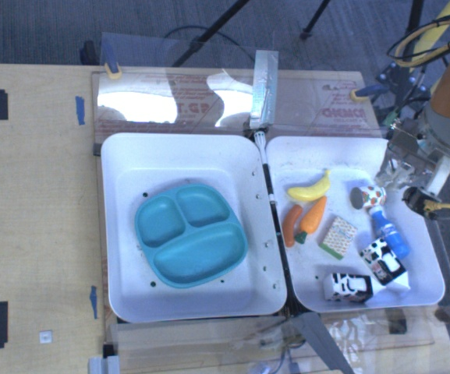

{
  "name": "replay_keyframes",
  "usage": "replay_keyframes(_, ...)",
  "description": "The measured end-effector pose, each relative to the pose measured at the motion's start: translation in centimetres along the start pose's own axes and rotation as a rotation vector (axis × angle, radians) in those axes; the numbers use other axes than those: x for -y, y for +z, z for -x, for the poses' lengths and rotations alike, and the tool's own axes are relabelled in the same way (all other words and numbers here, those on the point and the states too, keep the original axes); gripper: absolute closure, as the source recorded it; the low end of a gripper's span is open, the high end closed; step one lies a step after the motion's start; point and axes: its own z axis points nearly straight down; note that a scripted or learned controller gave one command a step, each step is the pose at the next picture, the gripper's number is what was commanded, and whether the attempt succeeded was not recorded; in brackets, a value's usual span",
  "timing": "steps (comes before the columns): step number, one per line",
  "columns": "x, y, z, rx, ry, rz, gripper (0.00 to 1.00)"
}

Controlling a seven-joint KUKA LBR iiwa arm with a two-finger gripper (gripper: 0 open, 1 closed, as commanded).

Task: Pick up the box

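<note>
A small flat box (339,236), tan and speckled with a green edge, lies tilted near the middle of the right bin (423,291). A black-and-white cow-patterned carton (350,285) lies at that bin's front. My gripper (397,174) hangs over the right bin's far right side, up and to the right of the box and well apart from it. It is just above a blue bottle (386,231) with a red-and-white cap. Nothing shows in its grasp.
In the right bin a yellow banana (310,188) and two carrots (303,220) lie left of the box, and a second cow-patterned item (384,260) lies at the right. The left bin (123,209) holds a blue divided plate (190,233).
</note>
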Motion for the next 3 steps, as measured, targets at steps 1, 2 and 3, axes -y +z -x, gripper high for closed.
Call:
replay_keyframes(1,-4.2,-0.4,2.8,0.000,-0.096,0.002,1.00)
replay_keyframes(2,-6.4,3.8,0.4,0.000,-0.153,0.002,1.00)
replay_keyframes(3,-5.1,13.0,-1.9,-0.002,-0.127,0.003,1.00)
